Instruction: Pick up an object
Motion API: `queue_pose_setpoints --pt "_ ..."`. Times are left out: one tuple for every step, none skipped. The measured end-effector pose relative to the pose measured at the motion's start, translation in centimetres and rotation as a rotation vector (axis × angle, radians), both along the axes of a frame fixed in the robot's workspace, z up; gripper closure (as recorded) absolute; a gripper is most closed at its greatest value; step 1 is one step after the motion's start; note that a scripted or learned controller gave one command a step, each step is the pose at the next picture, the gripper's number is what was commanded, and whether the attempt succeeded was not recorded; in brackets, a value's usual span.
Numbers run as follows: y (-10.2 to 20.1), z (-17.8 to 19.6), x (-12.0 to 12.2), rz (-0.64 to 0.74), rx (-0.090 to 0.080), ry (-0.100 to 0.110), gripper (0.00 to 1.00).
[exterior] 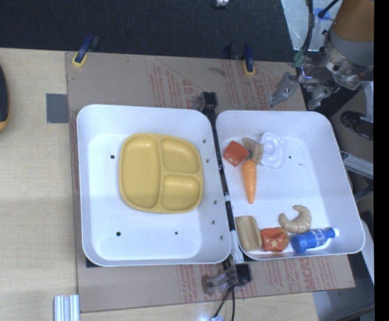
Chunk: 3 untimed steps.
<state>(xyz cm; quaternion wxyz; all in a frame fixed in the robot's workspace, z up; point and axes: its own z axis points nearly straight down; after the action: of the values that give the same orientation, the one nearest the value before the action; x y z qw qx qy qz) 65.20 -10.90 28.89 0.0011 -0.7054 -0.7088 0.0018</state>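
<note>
While the arm hangs above the far right corner of the desk, we judge the task to be at its start — nothing is picked yet. The claw [300, 85] sits outside the right bin [328, 179], past its far rim, touching nothing and holding nothing; its fingers look parted, one dark finger slanting left. The likely targets lie in that bin: a carrot [248, 181], a red block [235, 153], a croissant [296, 217] and a blue bottle [313, 239]. Next, we reckon, the claw must swing in over one piece — the carrot lies fairly clear — and descend.
</note>
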Motion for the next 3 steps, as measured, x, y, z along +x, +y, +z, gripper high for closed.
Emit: queue_pose_setpoints --pt "4.3 -6.7 -4.1 0.003 0.001 0.007 0.00" --pt "0.7 -13.9 -18.4 -0.005 0.005 0.016 0.00" --pt "-3.4 -20.0 -11.3 -0.001 -0.001 -0.005 0.00"
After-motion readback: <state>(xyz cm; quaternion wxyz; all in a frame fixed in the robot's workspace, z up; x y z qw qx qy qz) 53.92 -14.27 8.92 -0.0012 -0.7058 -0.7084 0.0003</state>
